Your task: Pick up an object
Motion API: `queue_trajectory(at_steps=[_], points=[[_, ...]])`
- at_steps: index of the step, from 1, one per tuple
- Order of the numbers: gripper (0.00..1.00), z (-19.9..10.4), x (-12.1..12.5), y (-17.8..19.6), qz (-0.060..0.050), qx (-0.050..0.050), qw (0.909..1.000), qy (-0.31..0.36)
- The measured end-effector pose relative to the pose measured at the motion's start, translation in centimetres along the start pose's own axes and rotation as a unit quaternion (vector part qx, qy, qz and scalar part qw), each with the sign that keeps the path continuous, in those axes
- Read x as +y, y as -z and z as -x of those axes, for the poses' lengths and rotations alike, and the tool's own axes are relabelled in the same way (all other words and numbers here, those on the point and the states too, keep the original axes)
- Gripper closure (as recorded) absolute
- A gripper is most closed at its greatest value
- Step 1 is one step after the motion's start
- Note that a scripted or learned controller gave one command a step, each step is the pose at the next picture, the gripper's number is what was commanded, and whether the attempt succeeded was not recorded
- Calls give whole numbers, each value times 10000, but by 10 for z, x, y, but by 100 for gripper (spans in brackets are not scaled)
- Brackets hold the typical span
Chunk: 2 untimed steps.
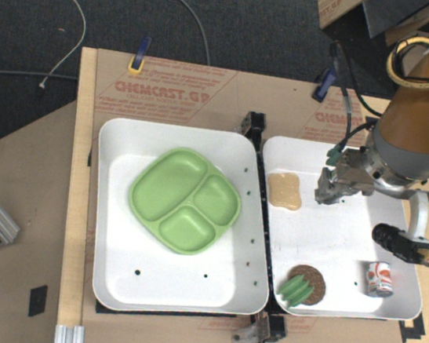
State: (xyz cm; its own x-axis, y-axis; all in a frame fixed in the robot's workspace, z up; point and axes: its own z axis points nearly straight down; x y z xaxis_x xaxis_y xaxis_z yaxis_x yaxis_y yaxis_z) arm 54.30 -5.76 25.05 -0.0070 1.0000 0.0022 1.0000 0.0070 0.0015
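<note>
gripper (330, 192) hangs over the upper part of the right bin (339, 299), just right of a tan slice of bread (284, 191). we cannot tell from this slant what it is doing at its tip, and we see nothing in its grasp.

we count three candidates in that bin: the bread nearest the tool, a brown round piece with green strips (303, 287) near the front rim, and a small red and white can (378, 279) toward the front right corner. a green divided plate (185, 200) lies in the left bin (105, 270), well apart from the arm.

we judge the bread the natural target, being closest. to do this well we would centre over the slice before descending, since it lies just beside the bin's left wall and a sideways approach could strike the rim. it looks flat and low, so we would come straight down and close across its narrower span. the can, being taller, may be the easier grip.

on the board under the bins we read red print, "chemcast gp", repeated at a slant. the can's label is too small for us to read.
</note>
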Motion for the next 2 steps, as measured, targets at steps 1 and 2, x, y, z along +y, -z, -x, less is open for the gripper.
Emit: queue_trajectory(at_steps=[1, 2], points=[[100, -54, 12, 4, 2, 0, 10000, 1], [100, -97, 22, -12, -17, -5, 10000, -13]])
